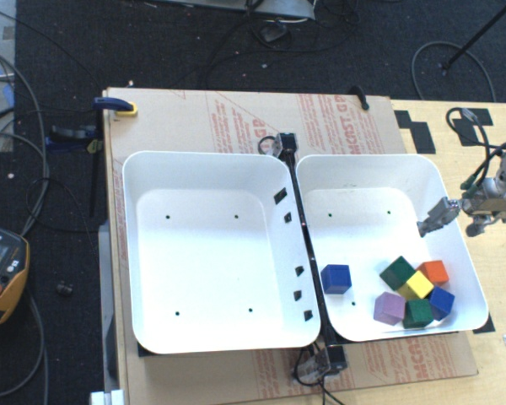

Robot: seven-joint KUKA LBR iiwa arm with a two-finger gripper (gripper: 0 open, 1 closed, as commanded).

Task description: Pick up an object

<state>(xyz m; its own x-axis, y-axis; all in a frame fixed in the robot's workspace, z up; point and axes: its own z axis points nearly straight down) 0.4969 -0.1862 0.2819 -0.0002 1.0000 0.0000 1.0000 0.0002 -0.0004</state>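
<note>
Two shallow white bins sit side by side on a cardboard-topped bench (236,112). The left bin (207,251) has bare walls and floor marked by small dark dots. The right bin (363,175) holds seven small blocks, all gathered toward its near edge.

Counted left to right: one blue cube (336,278) stands alone near the divider, well apart from the rest, its faces roughly square with the bin's walls. Then comes a tight cluster of six, touching or nearly so: one purple block (389,308), one dark green block (397,272), one yellow block (418,286), one more green block (418,313), one orange block (434,271) and one more blue block (441,301). That makes two blue, two green, and one each of purple, yellow and orange. All are about cube-shaped, so none has a clear long axis; those in the cluster sit turned at differing angles, corners toward the bin's walls.

The gripper (434,218) reaches over the right bin's far right wall, tilted down toward the left, above and apart from the cluster. Whether its jaws are spread or pressed together cannot be told; nothing is seen between them.
</note>
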